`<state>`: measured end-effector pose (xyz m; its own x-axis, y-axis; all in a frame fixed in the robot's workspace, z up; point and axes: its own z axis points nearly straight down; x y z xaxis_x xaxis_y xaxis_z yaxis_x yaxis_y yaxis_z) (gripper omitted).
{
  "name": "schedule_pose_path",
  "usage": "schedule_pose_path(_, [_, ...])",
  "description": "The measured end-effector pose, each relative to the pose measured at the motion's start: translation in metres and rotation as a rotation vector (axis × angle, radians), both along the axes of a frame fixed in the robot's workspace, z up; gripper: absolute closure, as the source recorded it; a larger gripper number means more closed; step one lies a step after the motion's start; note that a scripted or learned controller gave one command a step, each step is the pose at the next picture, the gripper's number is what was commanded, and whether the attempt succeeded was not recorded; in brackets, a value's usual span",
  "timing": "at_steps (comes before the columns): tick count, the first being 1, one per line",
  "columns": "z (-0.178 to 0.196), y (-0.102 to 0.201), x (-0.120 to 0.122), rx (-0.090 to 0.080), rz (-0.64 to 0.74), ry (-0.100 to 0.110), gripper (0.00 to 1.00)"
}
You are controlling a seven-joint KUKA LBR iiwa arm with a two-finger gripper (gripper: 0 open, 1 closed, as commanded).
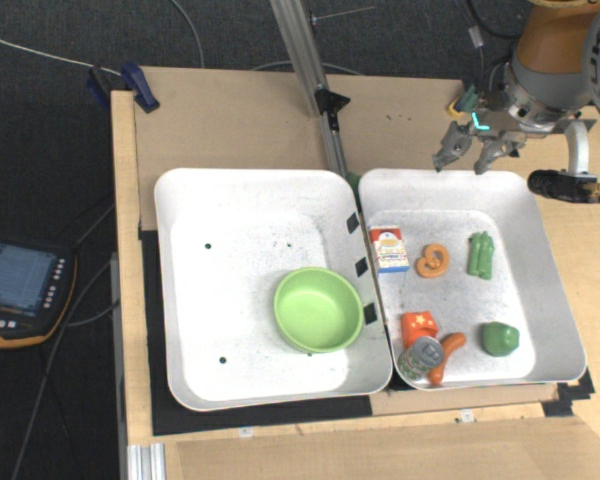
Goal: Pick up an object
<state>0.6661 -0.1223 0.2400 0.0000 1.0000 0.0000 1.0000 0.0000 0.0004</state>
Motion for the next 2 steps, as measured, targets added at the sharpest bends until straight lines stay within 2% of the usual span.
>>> schedule_pose_path(1, [0.0,0.0,0.0,0.0,0.0,0.0,0.0])
schedule_pose_path(2, [-0.057,0.001,0.008,0.001,0.001,0.005,0.0])
